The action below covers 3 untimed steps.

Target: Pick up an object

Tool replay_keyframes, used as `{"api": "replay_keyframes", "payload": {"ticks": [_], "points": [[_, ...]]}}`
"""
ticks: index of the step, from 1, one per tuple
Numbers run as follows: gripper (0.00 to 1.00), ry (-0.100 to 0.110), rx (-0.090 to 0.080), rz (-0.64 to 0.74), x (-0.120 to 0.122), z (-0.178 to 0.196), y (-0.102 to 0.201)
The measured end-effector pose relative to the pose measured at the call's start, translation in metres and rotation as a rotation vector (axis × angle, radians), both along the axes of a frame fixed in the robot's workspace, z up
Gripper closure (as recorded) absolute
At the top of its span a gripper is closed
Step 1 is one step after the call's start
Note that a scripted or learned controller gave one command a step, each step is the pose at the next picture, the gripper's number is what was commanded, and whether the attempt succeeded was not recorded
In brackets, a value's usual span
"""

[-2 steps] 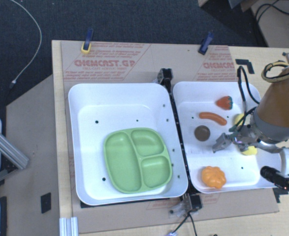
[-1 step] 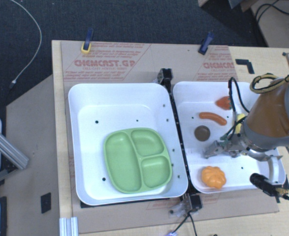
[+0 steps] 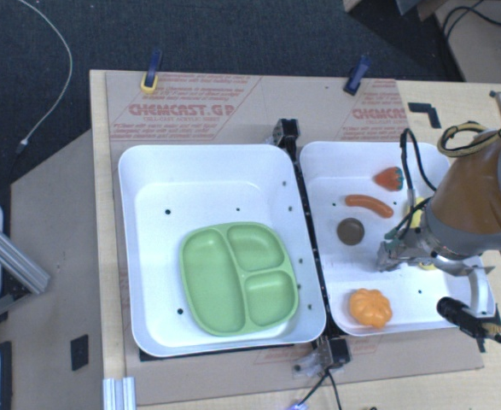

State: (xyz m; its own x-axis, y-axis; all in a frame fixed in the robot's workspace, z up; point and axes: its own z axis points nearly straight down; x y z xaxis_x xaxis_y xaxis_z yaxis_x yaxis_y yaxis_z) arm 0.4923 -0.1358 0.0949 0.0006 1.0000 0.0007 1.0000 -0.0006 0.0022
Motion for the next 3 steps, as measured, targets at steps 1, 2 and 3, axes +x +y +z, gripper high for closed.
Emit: {"api": "replay_keyframes", "payload": {"ticks": [1, 2, 3], "points": [[1.0, -0.005, -0.003, 0.002, 0.001, 0.064, -0.002], [1.0, -0.003, -0.003, 0.001, -0.008, 0.113, -0.002], [1.0, -0.006, -0.003, 0.003, -0.011, 0.17, 0.006]]}}
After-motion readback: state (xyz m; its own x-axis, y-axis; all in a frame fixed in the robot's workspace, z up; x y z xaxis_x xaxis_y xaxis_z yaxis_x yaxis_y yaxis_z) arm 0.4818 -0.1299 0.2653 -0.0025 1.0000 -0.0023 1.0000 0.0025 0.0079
